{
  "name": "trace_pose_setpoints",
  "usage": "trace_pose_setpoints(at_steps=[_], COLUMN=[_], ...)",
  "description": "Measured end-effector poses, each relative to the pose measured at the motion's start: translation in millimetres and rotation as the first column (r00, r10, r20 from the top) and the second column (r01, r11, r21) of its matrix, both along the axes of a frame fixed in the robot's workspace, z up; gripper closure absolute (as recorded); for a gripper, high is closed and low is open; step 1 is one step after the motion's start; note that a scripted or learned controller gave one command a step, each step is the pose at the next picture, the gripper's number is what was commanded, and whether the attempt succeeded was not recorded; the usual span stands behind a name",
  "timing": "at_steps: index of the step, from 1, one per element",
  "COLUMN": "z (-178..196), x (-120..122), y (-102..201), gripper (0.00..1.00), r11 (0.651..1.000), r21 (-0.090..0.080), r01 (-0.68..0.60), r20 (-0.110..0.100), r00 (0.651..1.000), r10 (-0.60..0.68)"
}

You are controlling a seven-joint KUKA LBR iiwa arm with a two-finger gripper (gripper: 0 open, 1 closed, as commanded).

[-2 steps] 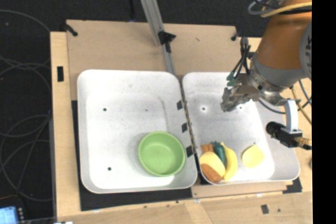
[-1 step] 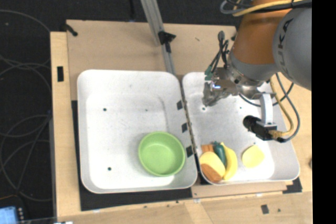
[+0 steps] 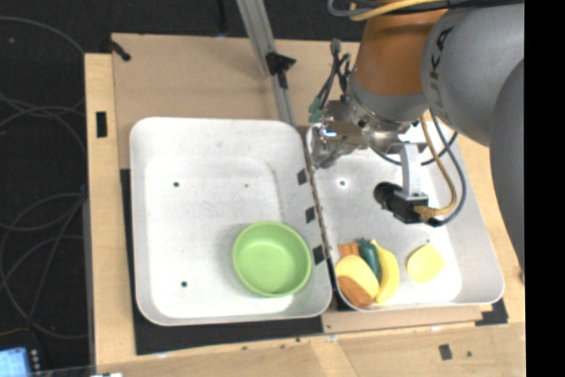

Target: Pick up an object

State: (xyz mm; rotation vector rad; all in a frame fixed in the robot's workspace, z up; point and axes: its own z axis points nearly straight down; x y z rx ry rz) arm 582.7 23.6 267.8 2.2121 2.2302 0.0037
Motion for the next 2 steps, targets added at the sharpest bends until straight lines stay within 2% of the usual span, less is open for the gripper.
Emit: trace_pose_setpoints(at_steps=[1,2], z=[-6.9,-6.4], x=[25.0,24.4], y=[56.6,52.4], gripper=[1.00,0.00], r11=[1.000,1.000], r21=[-0.001,-0.004], r01=[0.001,0.005], r20=[-0.001,-0.002], r00=[1.000,1.000], r10=[-0.001,-0.005])
